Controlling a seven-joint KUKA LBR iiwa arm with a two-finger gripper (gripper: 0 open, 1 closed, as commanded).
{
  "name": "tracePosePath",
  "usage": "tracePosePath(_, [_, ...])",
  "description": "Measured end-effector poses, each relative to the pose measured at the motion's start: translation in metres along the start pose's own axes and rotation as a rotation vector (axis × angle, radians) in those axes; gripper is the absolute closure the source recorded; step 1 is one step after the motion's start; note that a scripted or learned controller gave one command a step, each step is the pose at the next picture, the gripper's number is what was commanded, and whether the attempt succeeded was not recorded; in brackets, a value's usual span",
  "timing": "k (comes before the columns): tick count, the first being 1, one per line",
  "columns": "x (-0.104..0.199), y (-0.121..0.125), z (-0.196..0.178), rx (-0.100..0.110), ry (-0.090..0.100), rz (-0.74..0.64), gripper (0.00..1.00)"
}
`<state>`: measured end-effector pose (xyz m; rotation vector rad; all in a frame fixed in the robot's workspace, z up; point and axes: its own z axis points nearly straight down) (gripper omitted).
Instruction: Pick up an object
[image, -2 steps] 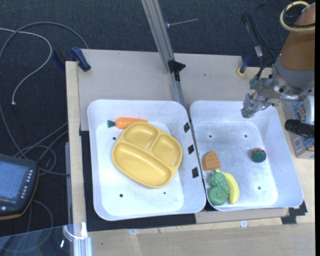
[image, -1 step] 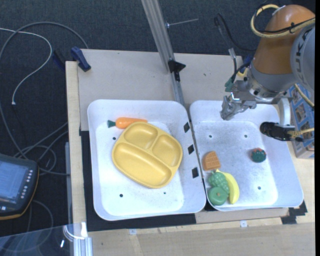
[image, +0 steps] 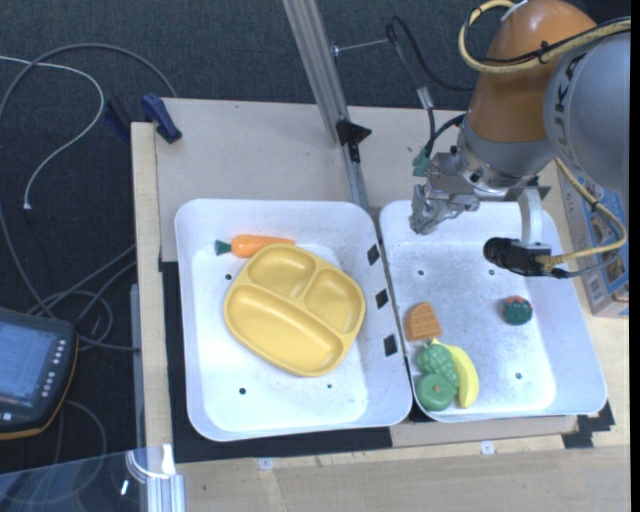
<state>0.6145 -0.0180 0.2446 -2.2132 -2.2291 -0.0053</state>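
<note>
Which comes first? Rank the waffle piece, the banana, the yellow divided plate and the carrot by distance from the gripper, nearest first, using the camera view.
Measured from the gripper, at the far edge of the right bin:
1. Waffle piece, right bin, near its left wall.
2. Banana, right bin, near front corner.
3. Yellow divided plate, middle of the left bin; close to the banana's distance.
4. Carrot, left bin, far side.

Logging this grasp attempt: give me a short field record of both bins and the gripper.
left bin: yellow divided plate, toy carrot at its far edge
right bin: waffle piece, green pepper, banana, grapes, small green-red toy
gripper: over right bin's far-left corner, nothing seen held
</note>
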Motion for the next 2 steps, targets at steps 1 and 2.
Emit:
tracePosePath(1, [0.06, 0.003, 0.012, 0.005, 0.0, 0.0, 1.0])
tracePosePath(2, [0.115, -0.009, 0.002, 0.002, 0.0, -0.001, 1.0])
